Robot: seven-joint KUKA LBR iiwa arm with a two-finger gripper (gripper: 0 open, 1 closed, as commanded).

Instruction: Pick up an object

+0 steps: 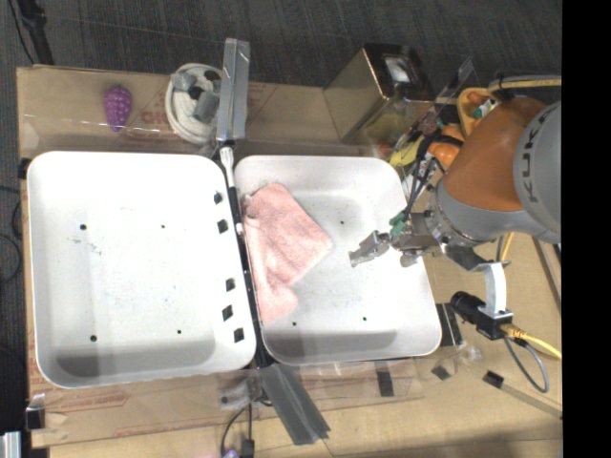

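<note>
Pink cloth [280,246]: lying crumpled against the left wall of the right bin [382,337], beside the divider [234,265] separating the two bins; it is the likely target, being the one loose item inside either bin.
Hand [368,249]: hovering over the right bin's floor, to the right of the cloth and apart from it; nothing is showing between the fingers, and whether they are spread or closed cannot be told from this angle.
Arm [496,175]: reaching in from the right edge, its orange band sitting above the wrist, angling the hand low towards the bin's middle.
Left bin [57,256]: sitting alongside, white and shallow.
Counter [67,93]: carrying a purple object [117,106] and a coil of white cable [194,100] behind the bins, outside the working area.
Step in hand: seemingly approaching, with the grasp not yet made.
</note>
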